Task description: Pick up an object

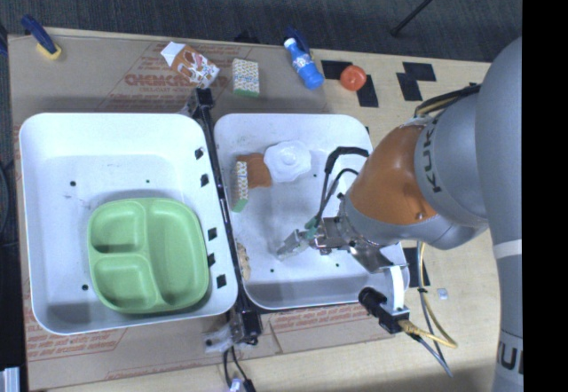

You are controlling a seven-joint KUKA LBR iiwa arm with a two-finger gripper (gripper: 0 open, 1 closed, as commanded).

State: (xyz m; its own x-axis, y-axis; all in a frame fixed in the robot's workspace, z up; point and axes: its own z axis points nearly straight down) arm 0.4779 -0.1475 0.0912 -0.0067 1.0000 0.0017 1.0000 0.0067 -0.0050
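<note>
You could see the gripper [297, 244] low in the right bin [355, 129], though how far it was open you couldn't tell. Just above it lay one white lump [288, 160] and one brown packet [252, 172] (the left bin [53, 137] held one green tray [146, 254]).

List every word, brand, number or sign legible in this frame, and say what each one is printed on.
"KU": grey letters on the arm beside its orange band; the rest of the word curves out of sight.
Red print on the cardboard sheet above the left bin: too blurred to read.
Small packet on the cardboard: pattern or print too small to read.
Blue bottle: no legible label.
</note>
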